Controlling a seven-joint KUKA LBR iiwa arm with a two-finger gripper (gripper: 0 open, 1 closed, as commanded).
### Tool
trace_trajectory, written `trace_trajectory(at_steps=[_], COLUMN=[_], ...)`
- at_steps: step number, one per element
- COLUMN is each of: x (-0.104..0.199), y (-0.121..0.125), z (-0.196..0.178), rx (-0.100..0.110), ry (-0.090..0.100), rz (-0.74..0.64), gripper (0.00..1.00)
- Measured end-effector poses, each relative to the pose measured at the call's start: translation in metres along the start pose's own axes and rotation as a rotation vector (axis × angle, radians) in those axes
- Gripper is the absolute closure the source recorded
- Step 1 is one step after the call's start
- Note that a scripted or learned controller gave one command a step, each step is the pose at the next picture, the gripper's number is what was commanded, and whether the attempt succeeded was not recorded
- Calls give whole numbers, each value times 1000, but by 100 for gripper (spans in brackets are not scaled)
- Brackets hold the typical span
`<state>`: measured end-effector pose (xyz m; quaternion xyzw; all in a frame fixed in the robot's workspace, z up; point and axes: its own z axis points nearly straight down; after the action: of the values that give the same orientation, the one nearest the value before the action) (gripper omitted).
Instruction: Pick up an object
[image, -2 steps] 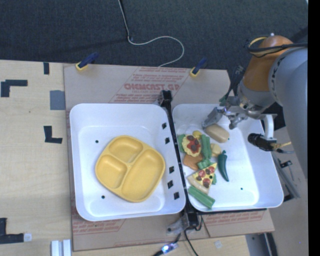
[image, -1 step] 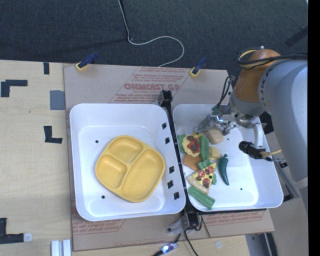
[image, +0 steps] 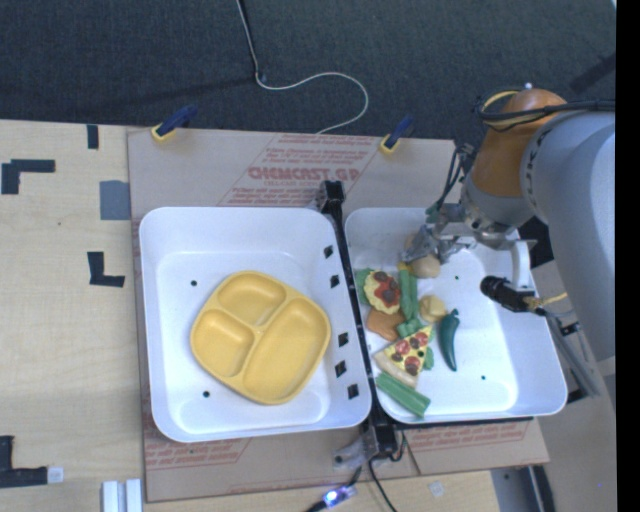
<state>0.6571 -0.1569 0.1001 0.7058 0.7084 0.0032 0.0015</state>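
Observation:
The right bin (image: 500, 385) holds a heap of toy food along its left side: a small burger-like piece (image: 381, 289), a pizza slice (image: 405, 353), a dark green pepper (image: 448, 338), a green stick (image: 402, 395), a pale round piece (image: 432, 305) and a tan piece (image: 426, 266). My gripper (image: 428, 246) hangs low over the bin's back left part, right at the tan piece. The fingers are too small and dark to read.
The left bin (image: 170, 250) carries a yellow divided plate (image: 261, 336). The grey arm with its orange band (image: 510, 150) comes in from the right over the right bin's back edge. Clips and a white cable lie behind the bins on the cardboard.

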Motion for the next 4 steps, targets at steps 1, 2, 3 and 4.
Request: trace_trajectory(at_steps=[1, 2, 3, 4], x=[1, -8, -7, 31], y=[-8, -4, -3, -47], z=[-58, -108, -125, -116], rx=[3, 2, 6, 12], ry=[-3, -4, -2, -1], rz=[3, 2, 2, 1], gripper=[100, 100, 100, 100])
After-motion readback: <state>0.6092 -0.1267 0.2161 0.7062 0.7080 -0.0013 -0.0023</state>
